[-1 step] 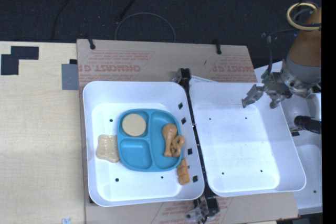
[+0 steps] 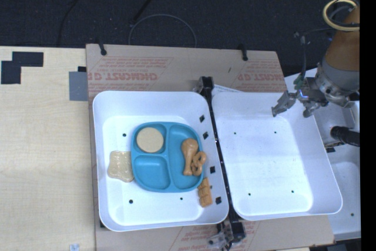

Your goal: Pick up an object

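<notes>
While the pincer [image 2: 294,101] hangs open, holding nothing, over the right white bin [image 2: 276,197], tan pretzel-shaped toy [image 2: 192,157] on blue divided plate [image 2: 154,176] looks light, stiff; pinch its narrow stem

Readable text, one carrier: brown cardboard sheet [image 2: 176,70] under both white bins.
- Red print on sheet's far strip, above left bin [image 2: 111,109]: you see it upside down; it looks like "CHEMCAST", spelling uncertain, with smaller illegible line beneath.
- Second red print, same strip, above right bin [image 2: 320,185]: partly covered, only last letters show.
- Third red fragment on sheet's near edge, bottom centre: too cropped for you to read.
No numbers, brand marks or labels legible elsewhere.
</notes>
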`<state>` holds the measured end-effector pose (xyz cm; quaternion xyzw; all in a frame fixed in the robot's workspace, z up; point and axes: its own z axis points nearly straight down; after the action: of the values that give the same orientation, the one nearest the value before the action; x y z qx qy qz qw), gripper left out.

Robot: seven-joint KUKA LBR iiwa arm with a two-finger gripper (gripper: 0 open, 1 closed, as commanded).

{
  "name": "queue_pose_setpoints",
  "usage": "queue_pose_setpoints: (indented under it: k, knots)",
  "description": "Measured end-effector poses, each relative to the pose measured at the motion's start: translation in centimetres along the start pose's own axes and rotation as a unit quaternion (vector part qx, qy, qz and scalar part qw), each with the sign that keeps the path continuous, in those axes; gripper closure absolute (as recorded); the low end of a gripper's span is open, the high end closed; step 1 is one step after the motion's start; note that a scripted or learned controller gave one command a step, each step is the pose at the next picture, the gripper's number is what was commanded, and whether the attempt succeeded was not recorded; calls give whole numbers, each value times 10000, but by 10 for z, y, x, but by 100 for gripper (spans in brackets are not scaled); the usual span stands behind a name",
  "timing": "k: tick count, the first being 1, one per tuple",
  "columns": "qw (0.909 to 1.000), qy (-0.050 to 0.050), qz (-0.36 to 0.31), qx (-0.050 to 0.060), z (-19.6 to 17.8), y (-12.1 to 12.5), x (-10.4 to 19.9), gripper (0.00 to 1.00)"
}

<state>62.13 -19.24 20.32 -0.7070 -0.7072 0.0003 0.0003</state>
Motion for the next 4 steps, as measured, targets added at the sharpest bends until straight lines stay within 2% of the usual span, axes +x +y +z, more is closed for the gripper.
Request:
queue_pose_setpoints:
  k: [1,2,3,4]
  knots:
    - [10000,12,-12,35,61,-2,9,0]
    - [10000,7,-6,25,115,-3,10,0]
    - [10000,8,-9,13,101,-2,10,100]
    - [10000,-3,13,-11,41,-9,7,100]
